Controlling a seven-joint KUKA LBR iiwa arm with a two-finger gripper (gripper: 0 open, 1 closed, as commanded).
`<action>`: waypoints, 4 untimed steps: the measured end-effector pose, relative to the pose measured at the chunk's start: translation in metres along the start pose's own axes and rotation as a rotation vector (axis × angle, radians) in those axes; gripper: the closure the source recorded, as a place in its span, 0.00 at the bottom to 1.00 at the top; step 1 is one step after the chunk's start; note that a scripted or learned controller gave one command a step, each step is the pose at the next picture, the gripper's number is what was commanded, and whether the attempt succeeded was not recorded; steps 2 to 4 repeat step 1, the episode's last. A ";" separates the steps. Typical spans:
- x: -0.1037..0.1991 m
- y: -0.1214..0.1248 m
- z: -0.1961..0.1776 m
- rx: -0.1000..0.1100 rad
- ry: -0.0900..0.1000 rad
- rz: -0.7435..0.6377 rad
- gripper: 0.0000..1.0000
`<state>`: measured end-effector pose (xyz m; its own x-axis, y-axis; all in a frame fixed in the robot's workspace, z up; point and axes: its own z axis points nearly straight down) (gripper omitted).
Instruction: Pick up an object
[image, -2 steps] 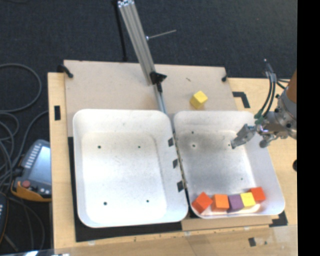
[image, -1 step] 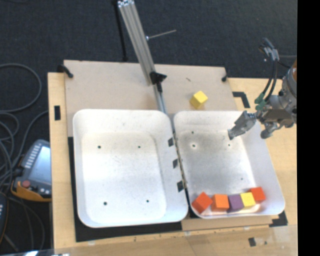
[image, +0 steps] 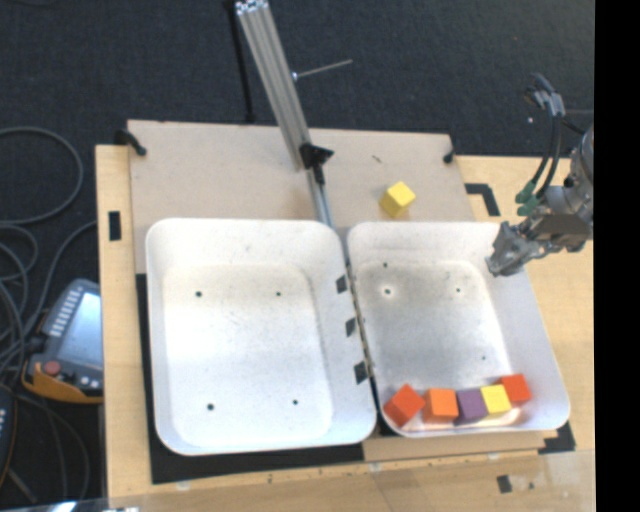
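A slanted overhead view of a light wooden bench (image: 120, 330) bearing two shallow white plastic bins side by side. The left-hand bin (image: 170, 300) in the view has a speckled, scuffed floor. The right-hand bin (image: 520, 330) holds a row of five small foam-looking cubes pressed along its near wall: a red-orange cube (image: 405, 403) at the left end, tilted, then an orange cube (image: 443, 403), a purple cube (image: 471, 404), a yellow cube (image: 496, 400), and a second red-orange cube (image: 516, 388) at the right end. They sit touching or just beside one another.

A sixth block, a small yellow cube (image: 398, 197), lies outside the bins on the pale board (image: 220, 170) behind them, just beyond the far rim of the right-hand bin.

The grey two-finger gripper (image: 503, 258) enters from the view's right and hangs over the far right corner of the right-hand bin. Whether it is wide or narrow cannot be told. Nothing can be seen between its tips. The row of cubes lies well apart from it, at the opposite, near end of the same bin. The lone yellow cube is near, off to the gripper's side, beyond the bin rim.

A slim metal pole (image: 280, 85) slants up from the gap between the bins. Black cables (image: 40, 210) and a grey handheld control pendant (image: 70, 335) lie on the dark floor at the view's left.
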<state>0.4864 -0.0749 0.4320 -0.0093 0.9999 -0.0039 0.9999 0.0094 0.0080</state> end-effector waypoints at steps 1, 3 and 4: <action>-0.033 -0.003 0.062 0.011 0.002 0.013 1.00; -0.033 -0.003 0.062 0.011 0.002 0.013 1.00; -0.033 -0.003 0.062 0.011 0.002 0.013 1.00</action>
